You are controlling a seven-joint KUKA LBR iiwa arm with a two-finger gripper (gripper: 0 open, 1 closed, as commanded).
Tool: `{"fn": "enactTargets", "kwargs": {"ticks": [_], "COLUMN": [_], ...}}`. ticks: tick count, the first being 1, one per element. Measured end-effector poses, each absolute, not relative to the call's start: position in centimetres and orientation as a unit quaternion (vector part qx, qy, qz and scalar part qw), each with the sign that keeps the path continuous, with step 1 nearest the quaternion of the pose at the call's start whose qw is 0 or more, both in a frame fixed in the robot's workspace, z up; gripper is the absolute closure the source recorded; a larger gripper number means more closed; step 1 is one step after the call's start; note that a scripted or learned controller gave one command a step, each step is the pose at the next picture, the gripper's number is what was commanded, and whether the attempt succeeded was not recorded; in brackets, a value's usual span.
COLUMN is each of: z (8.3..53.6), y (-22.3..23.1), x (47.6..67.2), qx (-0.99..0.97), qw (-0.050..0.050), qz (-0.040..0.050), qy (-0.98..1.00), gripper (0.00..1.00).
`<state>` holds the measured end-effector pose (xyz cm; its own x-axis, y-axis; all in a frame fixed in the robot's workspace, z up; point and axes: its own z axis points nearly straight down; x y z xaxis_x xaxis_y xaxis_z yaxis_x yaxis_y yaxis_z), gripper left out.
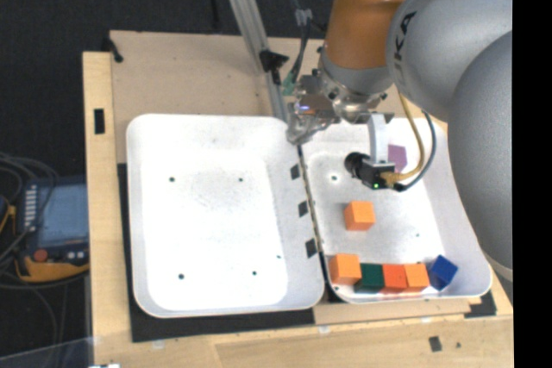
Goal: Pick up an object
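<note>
Over the top-left corner of the right shallow white plastic bin (410, 233) hangs the grey arm's two-finger gripper (304, 123), right at the rim shared with the left shallow white bin (207, 211). Apart or together? I cannot tell from this angle. Nearest candidate is the lone small orange cube (360, 215), mid-bin, lying towards the bottom edge and slightly rightward of the gripper. It sits roughly square to the bin walls and has no long axis. A row of coloured cubes (392, 276) lines the bottom edge, further off.
</note>
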<state>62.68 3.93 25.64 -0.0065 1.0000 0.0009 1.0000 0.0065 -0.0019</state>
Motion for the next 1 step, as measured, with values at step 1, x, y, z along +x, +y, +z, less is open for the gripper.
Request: {"fn": "enactTargets", "kwargs": {"ticks": [1], "z": [24.05], "y": [8.35], "x": [61.06], "qx": [-0.705], "qw": [0.001], "qz": [0.001], "qy": [-0.709], "gripper": [1.0]}}
